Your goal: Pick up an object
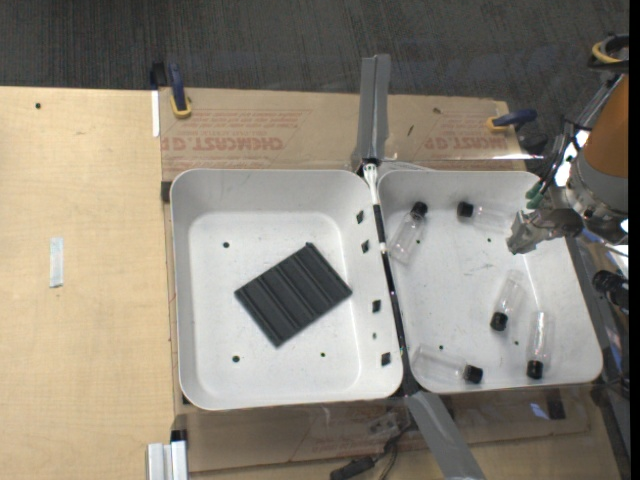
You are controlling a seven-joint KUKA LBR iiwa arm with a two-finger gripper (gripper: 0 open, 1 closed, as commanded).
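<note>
A dark grey ridged rectangular pad (293, 293) lies at a slant in the middle of the left bin (200, 208). Several clear vials with black caps are scattered in the right bin (440, 183): one (405, 234) near its left wall, one (470, 210) at the back, two (507, 303) (538, 340) at the right, and one (450, 368) at the front. My gripper (524, 236) hangs over the right bin's back right part, above the two right-hand vials and apart from them.
A grey divider post (374, 108) rises behind the seam between the bins. Clamps (178, 96) (510, 121) hold brown cardboard behind the bins. A wide wooden bench top (80, 268) lies to the left, with a small white strip (56, 263) on it.
</note>
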